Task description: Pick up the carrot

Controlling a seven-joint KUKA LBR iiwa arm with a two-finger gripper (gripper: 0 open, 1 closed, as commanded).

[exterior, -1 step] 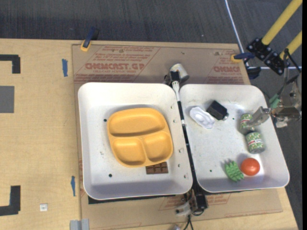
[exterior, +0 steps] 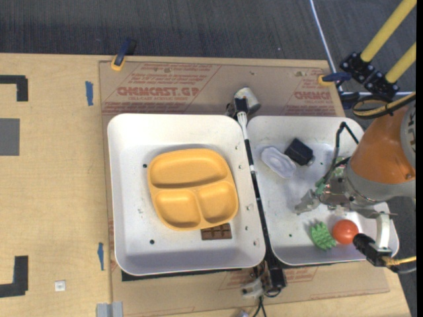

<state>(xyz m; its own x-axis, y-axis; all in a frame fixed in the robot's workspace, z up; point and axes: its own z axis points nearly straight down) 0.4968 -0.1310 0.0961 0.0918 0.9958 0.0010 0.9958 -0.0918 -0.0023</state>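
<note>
Gripper [exterior: 305, 205] over right bin [exterior: 281, 253]; open or closed, cannot tell. Carrot [exterior: 335, 233] just beyond it, near the bin's front-right edge. Bare floor lies leftward.

arm [exterior: 390, 154] cut off at right edge

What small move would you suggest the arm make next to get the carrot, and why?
Probably shift the claw toward the bin's near edge, over the carrot. The carrot, orange with a green top, lies in the right bin near the front wall, and the claw sits beside it, not over it.
</note>
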